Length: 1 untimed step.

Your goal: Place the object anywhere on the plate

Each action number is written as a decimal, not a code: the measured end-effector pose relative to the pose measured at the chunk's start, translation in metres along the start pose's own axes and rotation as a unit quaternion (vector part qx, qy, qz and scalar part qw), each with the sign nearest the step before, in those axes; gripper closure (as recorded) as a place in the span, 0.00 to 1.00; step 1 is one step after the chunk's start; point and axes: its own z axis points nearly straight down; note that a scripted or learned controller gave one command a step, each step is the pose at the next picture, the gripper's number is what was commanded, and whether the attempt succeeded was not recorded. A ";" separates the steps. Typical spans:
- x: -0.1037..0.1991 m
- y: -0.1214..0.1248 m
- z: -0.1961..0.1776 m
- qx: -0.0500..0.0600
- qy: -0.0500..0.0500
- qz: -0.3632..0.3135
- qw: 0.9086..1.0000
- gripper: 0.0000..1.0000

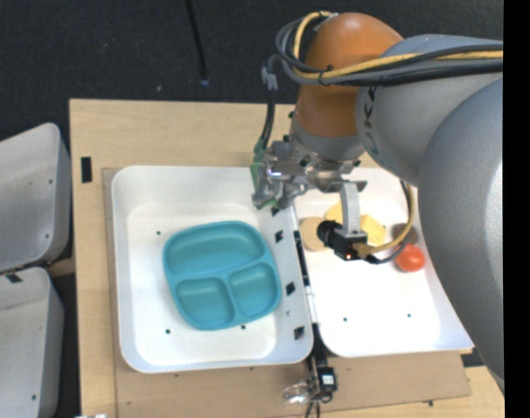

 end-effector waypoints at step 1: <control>-0.003 -0.001 0.000 0.001 -0.001 0.002 1.000 0.00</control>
